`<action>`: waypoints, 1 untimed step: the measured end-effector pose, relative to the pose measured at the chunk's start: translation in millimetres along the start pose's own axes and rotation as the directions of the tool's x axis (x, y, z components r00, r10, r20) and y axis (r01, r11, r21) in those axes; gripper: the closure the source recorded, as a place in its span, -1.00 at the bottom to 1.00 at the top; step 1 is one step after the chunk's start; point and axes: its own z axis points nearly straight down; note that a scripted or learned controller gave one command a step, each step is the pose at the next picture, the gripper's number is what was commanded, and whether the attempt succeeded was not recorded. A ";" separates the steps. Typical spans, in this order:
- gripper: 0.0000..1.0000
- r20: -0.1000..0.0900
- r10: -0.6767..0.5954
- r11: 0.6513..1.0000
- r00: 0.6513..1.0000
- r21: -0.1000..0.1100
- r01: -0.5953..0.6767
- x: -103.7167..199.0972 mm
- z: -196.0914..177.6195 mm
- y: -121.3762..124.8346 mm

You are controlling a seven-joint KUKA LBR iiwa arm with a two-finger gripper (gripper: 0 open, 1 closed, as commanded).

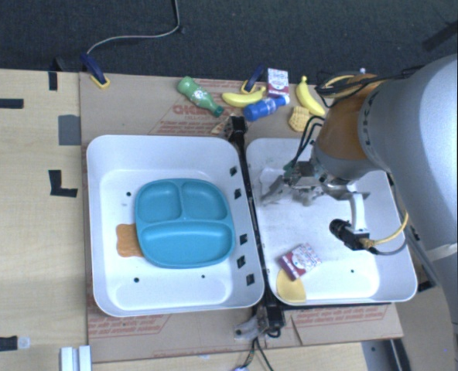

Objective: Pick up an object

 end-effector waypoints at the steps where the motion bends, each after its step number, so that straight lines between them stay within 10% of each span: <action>1: -1.00 0.001 0.001 1.000 1.000 0.004 -0.001 -32.7 -45.4 53.7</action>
